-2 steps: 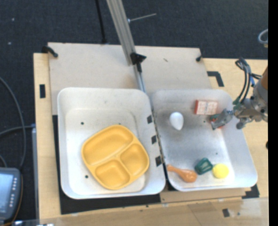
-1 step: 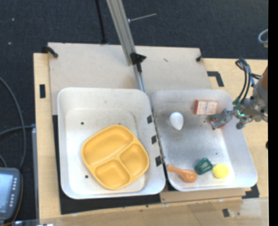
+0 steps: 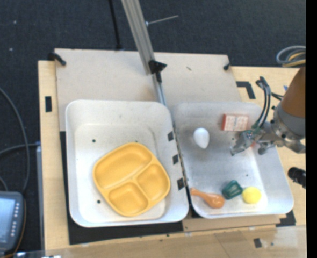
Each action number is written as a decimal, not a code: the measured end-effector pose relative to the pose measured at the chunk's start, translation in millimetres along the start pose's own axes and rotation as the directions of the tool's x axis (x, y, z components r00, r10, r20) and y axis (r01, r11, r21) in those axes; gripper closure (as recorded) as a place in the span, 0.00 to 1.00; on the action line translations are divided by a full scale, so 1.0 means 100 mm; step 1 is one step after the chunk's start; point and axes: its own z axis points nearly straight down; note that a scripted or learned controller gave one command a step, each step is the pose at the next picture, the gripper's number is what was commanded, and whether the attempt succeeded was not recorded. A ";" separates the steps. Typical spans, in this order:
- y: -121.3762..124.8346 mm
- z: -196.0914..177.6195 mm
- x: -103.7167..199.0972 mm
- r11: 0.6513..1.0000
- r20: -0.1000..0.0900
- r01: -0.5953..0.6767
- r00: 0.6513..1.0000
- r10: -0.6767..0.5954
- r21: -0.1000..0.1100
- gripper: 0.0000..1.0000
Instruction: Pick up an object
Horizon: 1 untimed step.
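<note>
two shallow white bins sit side by side on the bench. the left bin (image 3: 78, 122) carries one thing — a yellow divided plate (image 3: 130, 178) with three compartments, lying toward its near edge. the right bin (image 3: 271, 190) carries five: one white egg-shaped object (image 3: 201, 137) near its left edge, one small reddish box (image 3: 234, 122) by its far edge, and along its near edge a row of one orange spoon-like piece (image 3: 209, 198), one green block (image 3: 231, 189) and one yellow ball (image 3: 251, 195), the block and ball just beside each other. the gripper (image 3: 246, 143) hangs over the right bin's right side, just below the box and well apart from the near-edge row; whether its pincer stands wide or narrow cannot be told, and nothing is seen between it.
</note>
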 end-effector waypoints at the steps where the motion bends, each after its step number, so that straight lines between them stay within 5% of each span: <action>1: -0.02 0.42 -0.02 1.000 0.001 -0.003 1.000 0.003 0.000 0.00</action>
